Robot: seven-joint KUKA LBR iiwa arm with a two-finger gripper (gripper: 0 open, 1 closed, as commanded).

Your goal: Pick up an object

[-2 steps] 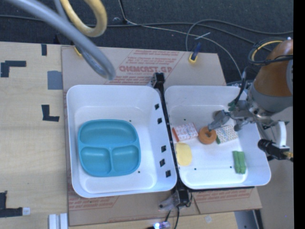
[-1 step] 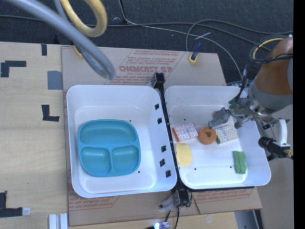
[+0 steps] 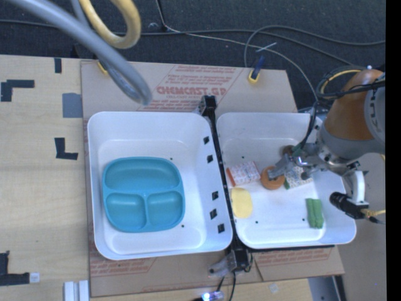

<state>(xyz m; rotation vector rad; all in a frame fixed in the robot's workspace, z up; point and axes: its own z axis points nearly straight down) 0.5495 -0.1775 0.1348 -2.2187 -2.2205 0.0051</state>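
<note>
**Gripper low in the right bin, beside an orange disc**

Far to the gripper's left, in the shallow white left bin (image 3: 95,168): a light blue plastic tray with three compartments (image 3: 143,193), lying flat. Beneath both bins, a brown cardboard sheet with red print (image 3: 188,86). Above that bin's far corner, well away from the tool, a thick grey hose (image 3: 94,42) and a looped yellow hose (image 3: 122,8).

In the shallow white right bin (image 3: 341,234), nearer the tool:

- To the gripper's left, near but apart from it, a small red-and-white patterned packet (image 3: 243,173).
- Below that packet and further from the tool, a pale yellow rounded piece (image 3: 241,202), flat on the bin floor.
- Just beside the gripper, at its lower left, a round orange disc (image 3: 271,179); contact with the tool not clear.
- The two-finger gripper (image 3: 289,163) itself, down among the objects near the bin's middle. Whether spread, pressed together or pinching anything: cannot tell.
- Just below the tool, partly covered by it, a white packet with green markings (image 3: 296,180).
- Well apart, to the gripper's lower right, a green rectangular block (image 3: 314,212).

Reaching in from the right, the grey arm with its orange band (image 3: 351,121).
</note>
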